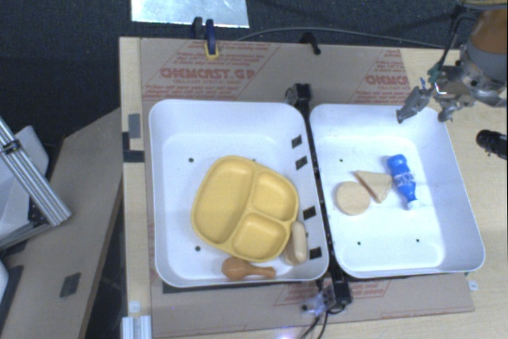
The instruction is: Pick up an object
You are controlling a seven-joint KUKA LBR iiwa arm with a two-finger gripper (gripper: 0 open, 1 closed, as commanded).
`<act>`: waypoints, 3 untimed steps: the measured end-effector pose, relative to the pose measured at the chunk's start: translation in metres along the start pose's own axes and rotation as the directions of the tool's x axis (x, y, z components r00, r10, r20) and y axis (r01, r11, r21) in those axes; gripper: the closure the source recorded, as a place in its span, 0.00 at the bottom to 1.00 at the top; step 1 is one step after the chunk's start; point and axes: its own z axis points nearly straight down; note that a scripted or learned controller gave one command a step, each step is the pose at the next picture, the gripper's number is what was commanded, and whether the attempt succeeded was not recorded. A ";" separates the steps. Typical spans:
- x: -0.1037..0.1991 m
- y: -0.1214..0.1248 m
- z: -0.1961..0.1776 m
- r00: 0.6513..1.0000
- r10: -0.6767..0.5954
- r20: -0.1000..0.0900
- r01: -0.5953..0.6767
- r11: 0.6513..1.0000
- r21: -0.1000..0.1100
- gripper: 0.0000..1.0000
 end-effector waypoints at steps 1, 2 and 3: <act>0.000 0.003 -0.008 1.000 -0.003 0.003 0.003 1.000 -0.012 0.00; -0.001 0.003 0.034 1.000 -0.001 0.003 0.001 1.000 -0.010 0.00; -0.007 -0.004 0.091 1.000 -0.001 0.002 0.001 1.000 -0.008 0.00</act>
